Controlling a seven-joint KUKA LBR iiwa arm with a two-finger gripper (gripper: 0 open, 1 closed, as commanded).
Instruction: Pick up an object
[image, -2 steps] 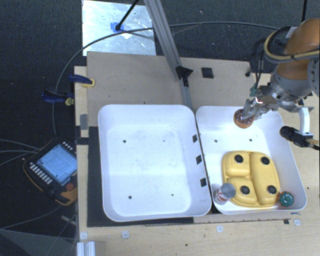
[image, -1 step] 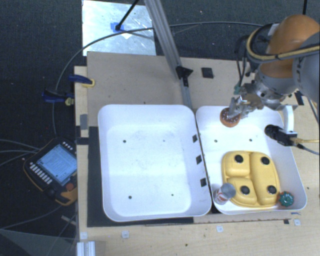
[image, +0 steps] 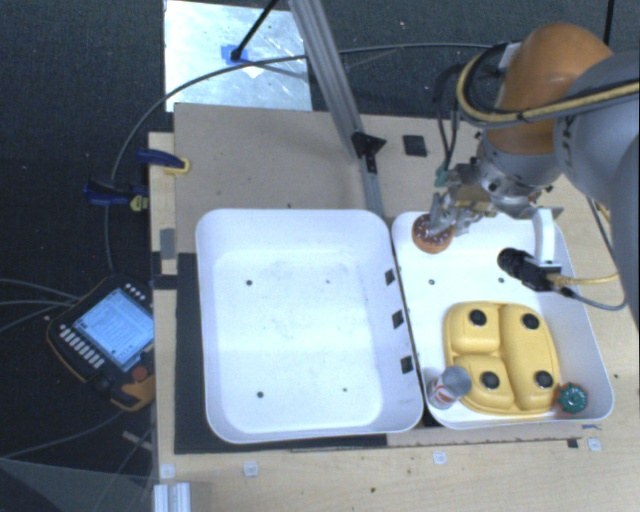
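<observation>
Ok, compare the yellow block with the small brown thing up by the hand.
The yellow block is large, lumpy and studded with dark dots; the brown thing is small and round. The block lies toward the right bin's near end, apart from the arm; the brown thing sits at the far-left corner, right under the hand. Both lie in the right bin.

Dark carpet (image: 60, 90) around brown bench (image: 270, 160)

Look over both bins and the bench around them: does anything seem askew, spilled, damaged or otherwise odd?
Nothing looks spilled or broken. The yellow block, a small grey piece and a teal piece crowd the near end of the right bin. The gripper sits over a small brown object at the bin's far corner.
</observation>
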